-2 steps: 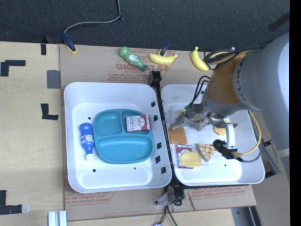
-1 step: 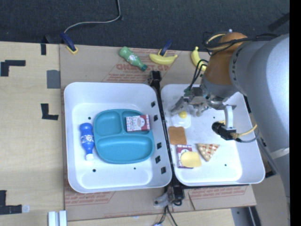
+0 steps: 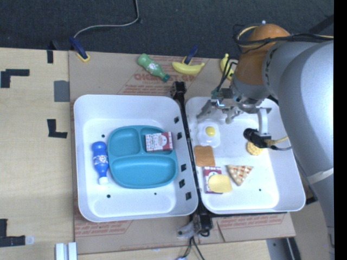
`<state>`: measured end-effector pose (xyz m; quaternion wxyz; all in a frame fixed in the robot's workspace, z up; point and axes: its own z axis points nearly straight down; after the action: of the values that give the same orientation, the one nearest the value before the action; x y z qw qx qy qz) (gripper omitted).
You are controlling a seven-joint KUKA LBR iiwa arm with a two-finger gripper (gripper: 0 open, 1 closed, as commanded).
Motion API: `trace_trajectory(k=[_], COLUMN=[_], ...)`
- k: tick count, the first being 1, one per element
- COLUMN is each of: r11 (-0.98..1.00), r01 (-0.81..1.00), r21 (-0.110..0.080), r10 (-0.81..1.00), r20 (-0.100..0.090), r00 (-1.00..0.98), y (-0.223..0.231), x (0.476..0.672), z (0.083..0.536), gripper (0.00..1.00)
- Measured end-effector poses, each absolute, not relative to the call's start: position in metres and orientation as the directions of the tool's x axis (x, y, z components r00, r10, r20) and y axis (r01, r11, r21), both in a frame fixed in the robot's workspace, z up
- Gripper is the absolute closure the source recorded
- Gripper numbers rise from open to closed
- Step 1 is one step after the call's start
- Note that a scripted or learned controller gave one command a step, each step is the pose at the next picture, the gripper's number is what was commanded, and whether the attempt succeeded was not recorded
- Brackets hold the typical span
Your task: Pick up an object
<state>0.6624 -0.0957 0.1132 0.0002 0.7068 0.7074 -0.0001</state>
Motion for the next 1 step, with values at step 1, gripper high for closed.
trace_trajectory(k=[1], r11=[0.002], r01=[1.0], r21=[0.001], r10=[1.0], r20=[-0.001], r00=[-0.002], y=[-0.095], x=[0.6535], z=[0.0856], gripper=[0.0])
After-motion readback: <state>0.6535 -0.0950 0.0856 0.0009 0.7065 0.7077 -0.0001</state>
